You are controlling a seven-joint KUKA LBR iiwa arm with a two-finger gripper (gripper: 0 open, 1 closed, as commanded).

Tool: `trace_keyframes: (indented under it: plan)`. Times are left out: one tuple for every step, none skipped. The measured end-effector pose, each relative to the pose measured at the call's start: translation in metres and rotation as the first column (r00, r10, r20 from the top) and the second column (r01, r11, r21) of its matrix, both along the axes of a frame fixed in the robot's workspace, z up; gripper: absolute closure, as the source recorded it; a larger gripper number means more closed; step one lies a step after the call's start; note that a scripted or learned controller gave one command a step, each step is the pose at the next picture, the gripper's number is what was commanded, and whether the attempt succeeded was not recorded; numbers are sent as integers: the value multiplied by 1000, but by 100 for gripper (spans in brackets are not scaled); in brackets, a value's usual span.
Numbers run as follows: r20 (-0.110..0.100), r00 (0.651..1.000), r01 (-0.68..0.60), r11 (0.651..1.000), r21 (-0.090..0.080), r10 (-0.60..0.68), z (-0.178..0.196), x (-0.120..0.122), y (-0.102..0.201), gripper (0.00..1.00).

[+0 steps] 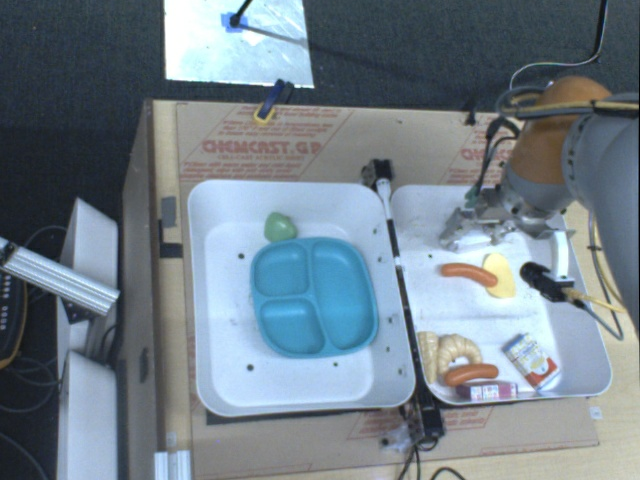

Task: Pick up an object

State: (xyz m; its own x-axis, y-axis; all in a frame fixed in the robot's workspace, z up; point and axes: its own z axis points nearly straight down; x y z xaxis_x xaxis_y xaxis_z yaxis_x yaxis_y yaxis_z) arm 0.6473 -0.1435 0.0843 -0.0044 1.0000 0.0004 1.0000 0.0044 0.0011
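The sausage (469, 273) nearest the arm looks like the likeliest pick: it lies flat in the right bin (590, 368), touching a yellow wedge (502, 274) at its right end. The pincer (468, 228) hangs just above and behind it, fingers spread and nothing between them, over a bare part of that bin's floor. To do the grasp well, I would bring the pincer forward until it sits over the middle of the sausage, turn the fingers across its short width, and come straight down so one finger does not land on the wedge. Closing near the left half keeps clear of that neighbour. A second sausage (472, 373), a pastry (450, 349) and a small carton (530, 359) crowd the near corner. The left bin (225, 203) holds a blue tray (312, 298) and a green piece (280, 227).
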Motion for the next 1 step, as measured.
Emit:
trace_keyframes:
  plan:
    - [3, 1000, 2, 1000, -2, -2, 43, -2, -5, 0]
